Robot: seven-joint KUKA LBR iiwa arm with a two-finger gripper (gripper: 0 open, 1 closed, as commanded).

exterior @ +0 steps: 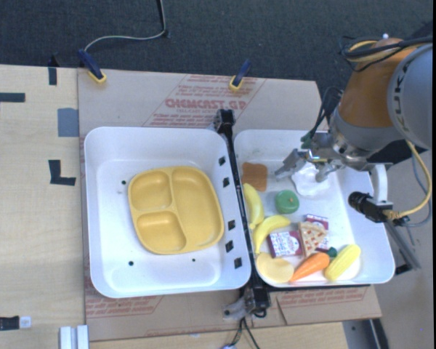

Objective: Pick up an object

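My gripper (pixel 305 169) hangs over the back part of the right bin (pixel 378 267), open, with nothing visible between its fingers (pixel 286 168). A small white object (pixel 312 186) lies just below it. A green round piece (pixel 287 202) sits a little to the front left of the gripper, and a brown slab (pixel 254 174) lies to its left. Toward the front of the bin lie two bananas (pixel 269 227), a red-and-white carton (pixel 283 244), a pizza slice (pixel 314 233), a carrot (pixel 310 265) and a yellow corn cob (pixel 343 262).
The left bin (pixel 102 195) holds a yellow divided plate (pixel 176 208). A black divider (pixel 232 187) separates the two bins. The arm's grey and orange body (pixel 378 93) rises at the right, with cables (pixel 381 209) over the right bin's edge.
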